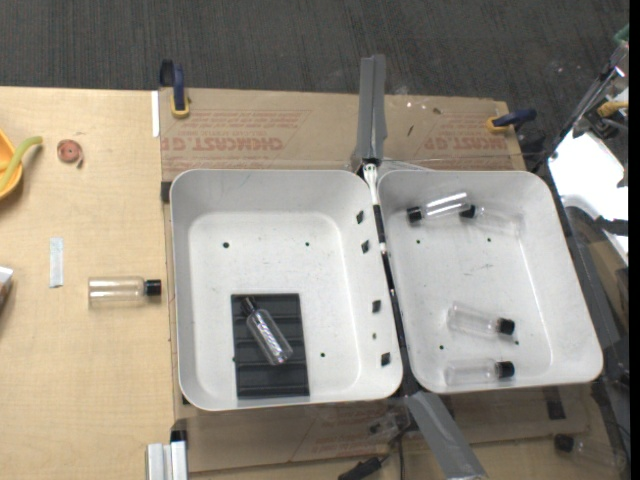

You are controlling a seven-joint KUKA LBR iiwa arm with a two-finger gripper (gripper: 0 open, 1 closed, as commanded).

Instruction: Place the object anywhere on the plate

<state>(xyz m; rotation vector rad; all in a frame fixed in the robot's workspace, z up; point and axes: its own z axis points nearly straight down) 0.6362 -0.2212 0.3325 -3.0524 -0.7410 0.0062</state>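
Note:
A dark ribbed plate (250, 368) lies in the front part of the left bin (200, 208). On it rests a clear small bottle (269, 334), lying on its side at a slant. In the right bin (540, 208) lie three clear vials with black caps: one near the back (440, 209), one toward the front right (480, 321), and one along the front wall (478, 372).
Another clear bottle (122, 289) with a black cap lies on the wooden bench left of the bins. A small white strip (56, 263) and a round brown disc (68, 151) sit further left. Clamps (175, 88) hold the cardboard behind the bins.

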